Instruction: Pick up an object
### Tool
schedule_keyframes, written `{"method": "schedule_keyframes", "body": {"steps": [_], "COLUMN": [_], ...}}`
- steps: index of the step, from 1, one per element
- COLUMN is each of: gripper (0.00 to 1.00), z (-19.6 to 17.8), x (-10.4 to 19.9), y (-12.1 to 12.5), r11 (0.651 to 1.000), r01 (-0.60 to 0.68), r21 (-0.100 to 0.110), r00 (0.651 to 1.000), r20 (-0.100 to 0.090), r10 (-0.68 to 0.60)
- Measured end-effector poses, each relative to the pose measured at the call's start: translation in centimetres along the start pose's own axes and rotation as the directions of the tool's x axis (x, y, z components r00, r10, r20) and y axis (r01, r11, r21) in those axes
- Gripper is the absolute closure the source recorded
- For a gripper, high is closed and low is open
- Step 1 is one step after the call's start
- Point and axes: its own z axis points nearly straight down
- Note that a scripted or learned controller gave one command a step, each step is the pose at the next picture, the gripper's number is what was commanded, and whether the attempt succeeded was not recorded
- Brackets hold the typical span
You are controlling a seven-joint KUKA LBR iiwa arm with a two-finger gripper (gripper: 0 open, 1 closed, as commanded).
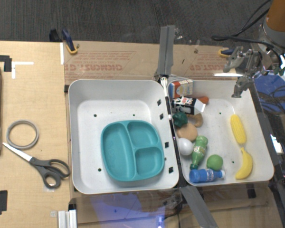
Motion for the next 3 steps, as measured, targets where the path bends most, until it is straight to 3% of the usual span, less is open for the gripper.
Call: {"method": "schedule_keyframes", "body": {"steps": [1,2,3], "gripper": [0.00,0.00,1.00], "z": [19.0,19.0,18.0], "x": [-0.7,6.1,5.9], "y": [-3.3,-6.5,-6.4], "r11": [1.000,1.000,1.000], "r01": [-0.031,0.003,0.007], "r21": [0.001,0.001,0.003], "r00": [1.000,1.000,1.000], "r20": [0.003,0.002,0.007], "r10": [0.031,-0.003,-0.007]}}
